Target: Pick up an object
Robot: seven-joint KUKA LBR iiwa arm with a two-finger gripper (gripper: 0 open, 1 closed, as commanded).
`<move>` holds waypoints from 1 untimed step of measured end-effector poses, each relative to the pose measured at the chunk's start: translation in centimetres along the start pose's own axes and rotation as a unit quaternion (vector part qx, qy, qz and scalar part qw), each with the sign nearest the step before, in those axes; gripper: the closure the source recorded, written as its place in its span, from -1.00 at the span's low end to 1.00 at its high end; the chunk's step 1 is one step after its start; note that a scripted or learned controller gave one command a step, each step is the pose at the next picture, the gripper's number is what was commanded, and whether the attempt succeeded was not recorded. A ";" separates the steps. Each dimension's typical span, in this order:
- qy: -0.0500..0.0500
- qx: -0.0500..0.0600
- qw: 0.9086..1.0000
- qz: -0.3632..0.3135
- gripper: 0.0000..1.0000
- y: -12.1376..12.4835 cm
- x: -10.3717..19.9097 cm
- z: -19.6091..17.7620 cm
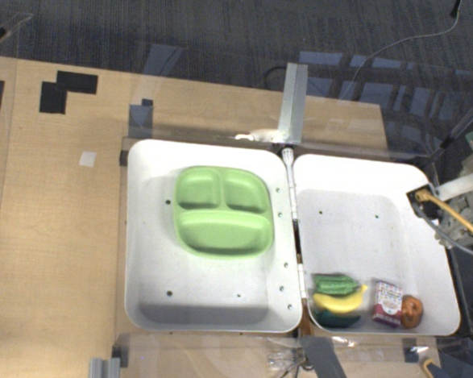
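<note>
Several small objects lie along the near edge of the right bin (381, 194). A yellow banana (339, 300) sits at the near left corner, with a green vegetable (336, 284) resting just behind it. To the right of these lies a purple and white packet (387, 303). A brown, rounded fruit (410, 310) touches the packet's right side. In the left bin (148, 243) rests a green plate (222, 210) with three compartments.
A metal post (293, 103) stands behind the seam between the two bins. Cables and a white fixture (460, 204) crowd the right bin's far right rim. The wooden bench (49, 211) extends to the left.
</note>
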State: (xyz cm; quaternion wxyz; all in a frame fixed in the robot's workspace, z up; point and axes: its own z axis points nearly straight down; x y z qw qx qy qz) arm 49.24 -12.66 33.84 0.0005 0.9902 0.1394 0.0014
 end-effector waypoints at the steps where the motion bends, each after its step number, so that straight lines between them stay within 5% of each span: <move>1: 0.000 0.000 1.000 -0.006 1.00 0.0 0.1 -1.0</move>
